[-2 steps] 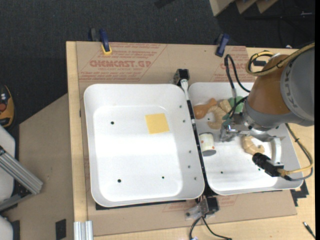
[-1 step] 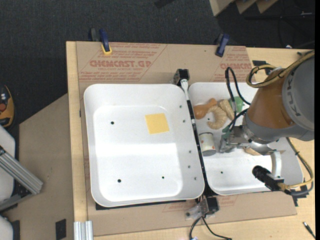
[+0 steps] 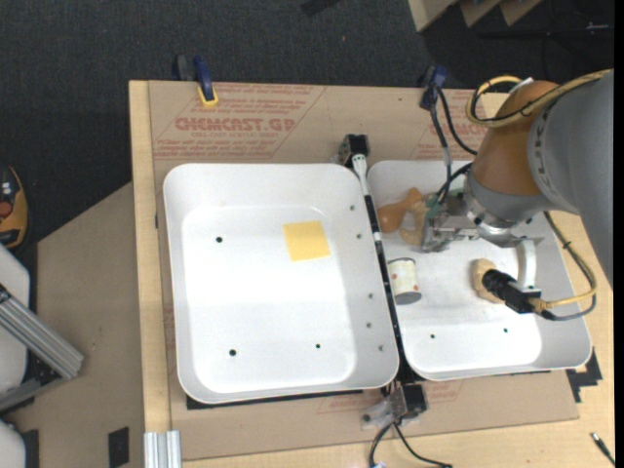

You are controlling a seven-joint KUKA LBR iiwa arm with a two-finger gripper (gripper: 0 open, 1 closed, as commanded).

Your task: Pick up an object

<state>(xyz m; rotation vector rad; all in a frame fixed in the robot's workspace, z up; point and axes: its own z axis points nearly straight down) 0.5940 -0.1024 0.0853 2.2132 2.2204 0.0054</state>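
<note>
My gripper hangs low over the back of the right bin, under the grey wrist with its orange band. Just left of it lies a tan-brown lumpy object, close to or touching the gripper; I cannot tell which. A small white cylinder with a brownish label lies near the right bin's left wall, in front of the gripper. A flat yellow square rests in the back half of the left bin.
The two white bins sit side by side on a brown board, their walls meeting at a ridge. Clamps stand at the board's far edge. The arm's bulk covers the right bin's far right corner.
</note>
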